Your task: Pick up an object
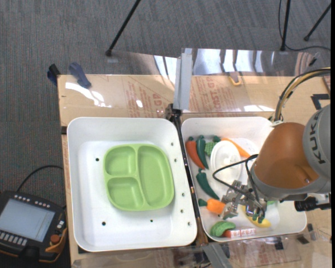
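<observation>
**Toy food under my gripper, right bin**

My gripper hangs low over the toy food in the right bin; whether it's open or closed, I cannot tell. Orange carrot just left of it, yellow piece beside it. Green divided plate sits in the left bin.

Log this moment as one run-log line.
arm: over right bin | gripper: low among toy vegetables, by carrot | left bin: green plate

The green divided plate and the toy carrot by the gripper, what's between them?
In the camera view, between the green plate and the carrot lie bare white floor of the left bin and the two bins' adjoining rims.
</observation>
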